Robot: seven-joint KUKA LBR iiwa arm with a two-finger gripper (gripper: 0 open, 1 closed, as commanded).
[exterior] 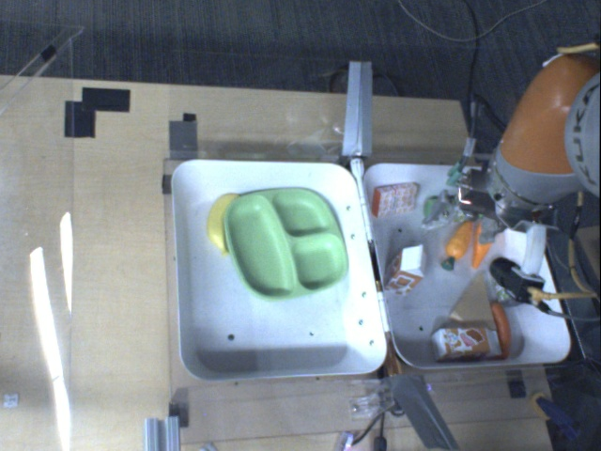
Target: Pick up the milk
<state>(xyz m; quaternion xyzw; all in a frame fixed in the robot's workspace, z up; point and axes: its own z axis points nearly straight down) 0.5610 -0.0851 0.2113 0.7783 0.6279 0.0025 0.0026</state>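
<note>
Camera view, near edge first: counter (pixel 94 280), pale wood, carries two white bins side by side. Right bin (pixel 554 350), near wall at 6 o'clock: a can or jar with a red-and-white label (pixel 467 342) lying on its side, a sausage-like piece (pixel 501 323) just beside it. Toward the bin's centre, a small white-and-red carton, likely the milk (pixel 406 269), lying tilted close to the left wall. Orange carrot-like item (pixel 458 241) at 3 o'clock of it. Red-and-white packet (pixel 395 198) at 12 o'clock, near the far wall. Left bin (pixel 282 346) holds a green divided tray (pixel 286 240) over something yellow (pixel 219 224).

Tool (pixel 470 200) hovers over the right bin's far right part, at 2 o'clock of the milk, apart from it. Cannot tell its state.

Judged step: approach, grasp not yet made. Next move calls for shifting toward 8 o'clock, centring over the carton, descending clear of the carrot.
</note>
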